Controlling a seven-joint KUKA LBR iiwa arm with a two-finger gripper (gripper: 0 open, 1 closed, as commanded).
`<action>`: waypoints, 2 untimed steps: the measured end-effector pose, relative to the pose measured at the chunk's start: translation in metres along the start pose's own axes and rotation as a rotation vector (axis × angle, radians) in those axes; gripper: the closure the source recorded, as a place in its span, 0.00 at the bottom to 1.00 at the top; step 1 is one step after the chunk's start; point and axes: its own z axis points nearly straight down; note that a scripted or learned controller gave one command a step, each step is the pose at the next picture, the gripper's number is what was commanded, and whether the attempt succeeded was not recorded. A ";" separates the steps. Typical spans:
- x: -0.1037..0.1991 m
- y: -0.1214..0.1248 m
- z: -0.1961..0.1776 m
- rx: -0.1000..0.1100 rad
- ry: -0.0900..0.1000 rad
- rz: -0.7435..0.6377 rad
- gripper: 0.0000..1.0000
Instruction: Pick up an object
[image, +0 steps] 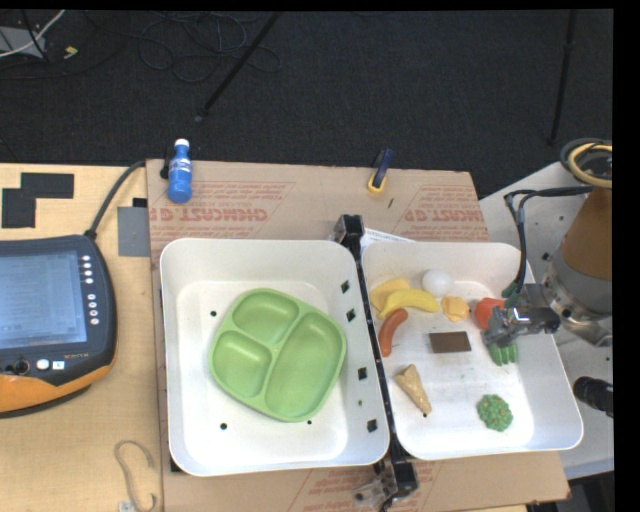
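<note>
Gripper (505, 325): low over the right bin (545, 400), at its right side; finger state cannot be told.
Beneath it: a red-and-green toy (497, 335), possibly touching.
Nearby: brown block (449, 342), green broccoli (493, 411).
Left bin (190, 330): green divided plate (277, 352).

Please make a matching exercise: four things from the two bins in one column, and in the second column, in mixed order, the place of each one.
Things:
1. green divided plate
2. broccoli
3. white ball
4. brown block

Places:
A. near corner of the right bin, toward the arm
B. middle of the right bin, between the cone and the yellow cube
C. alone in the left bin
D. far part of the right bin, beside the banana

Pairs: 1-C, 2-A, 3-D, 4-B
</note>
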 end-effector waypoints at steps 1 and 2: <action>0.049 0.020 -0.002 0.000 0.002 -0.004 1.00; 0.102 0.019 0.006 0.003 0.002 -0.004 1.00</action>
